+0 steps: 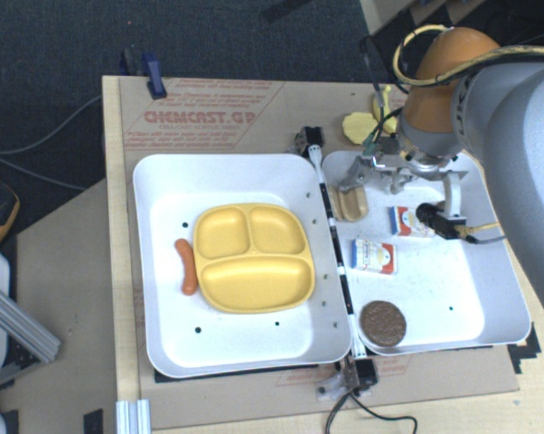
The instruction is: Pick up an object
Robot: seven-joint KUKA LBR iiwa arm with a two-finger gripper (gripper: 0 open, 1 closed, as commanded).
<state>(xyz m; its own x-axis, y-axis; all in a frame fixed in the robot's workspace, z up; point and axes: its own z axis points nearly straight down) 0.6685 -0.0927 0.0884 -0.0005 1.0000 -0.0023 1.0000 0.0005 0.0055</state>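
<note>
My gripper point(406, 172) hangs low over the back of the right bin point(489, 319), under the arm's orange band point(442, 70). A tan block point(349, 204) lies just to its left, against the bin's left wall. Directly in front of the gripper sits a small red, white and blue carton point(405, 221), partly covered by a black part of the arm. A second small carton point(374, 256) lies nearer the bin's middle. A brown round disc point(382, 322) rests at the front left corner. I see nothing held in the gripper.
The left bin point(159, 206) holds a yellow divided plate point(252, 257) and an orange sausage point(186, 266) beside it. A yellow object point(357, 127) lies on the board behind the right bin. The arm's grey body point(516, 125) covers that bin's back right.
</note>
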